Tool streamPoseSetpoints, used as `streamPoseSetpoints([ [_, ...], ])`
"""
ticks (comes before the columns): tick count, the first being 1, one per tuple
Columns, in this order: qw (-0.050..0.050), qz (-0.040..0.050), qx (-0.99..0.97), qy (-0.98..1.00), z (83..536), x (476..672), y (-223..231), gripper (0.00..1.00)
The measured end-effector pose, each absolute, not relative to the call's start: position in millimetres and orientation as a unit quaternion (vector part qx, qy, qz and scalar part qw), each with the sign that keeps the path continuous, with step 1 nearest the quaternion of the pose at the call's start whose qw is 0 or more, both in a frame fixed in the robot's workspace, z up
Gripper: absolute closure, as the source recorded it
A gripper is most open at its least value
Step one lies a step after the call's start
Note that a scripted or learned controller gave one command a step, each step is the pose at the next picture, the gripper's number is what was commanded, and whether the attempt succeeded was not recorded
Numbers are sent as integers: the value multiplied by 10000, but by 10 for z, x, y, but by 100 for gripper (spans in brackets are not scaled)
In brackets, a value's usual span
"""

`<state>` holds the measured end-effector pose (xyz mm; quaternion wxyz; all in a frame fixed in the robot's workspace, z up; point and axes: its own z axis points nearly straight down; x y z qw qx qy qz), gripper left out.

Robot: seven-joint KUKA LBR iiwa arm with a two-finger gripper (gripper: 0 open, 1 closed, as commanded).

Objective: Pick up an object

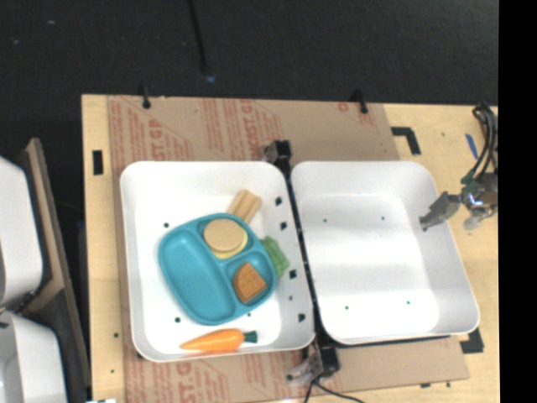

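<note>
The left bin [141,250] holds a blue sectioned plate [195,280]. On the plate lie a round tan biscuit [226,236] and a brown square cracker [250,282]. A green piece [276,257] pokes out at the plate's right edge. Just behind the plate lies a tan wooden piece [245,204], and an orange carrot [218,340] rests near the bin's front wall. My gripper [457,213] hovers at the right rim of the right bin [377,267], far from all these things. It is open, and nothing sits between its fingers [435,211].
Both bins stand side by side on a cardboard-covered bench [193,133], joined by a dark clamp [278,151] at the back. Cables [482,154] hang by the gripper at the right edge. White containers [17,225] sit off the bench's left side.
</note>
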<state>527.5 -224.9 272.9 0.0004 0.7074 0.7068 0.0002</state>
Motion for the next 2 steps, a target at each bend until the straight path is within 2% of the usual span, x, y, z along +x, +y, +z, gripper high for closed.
streamPoseSetpoints([
  [1, 18, 16, 7054, 7088, 3409, 6103, -1851, 0],
  [2, 26, 10, 7080, 7062, 3995, 6056, -2243, 0],
])
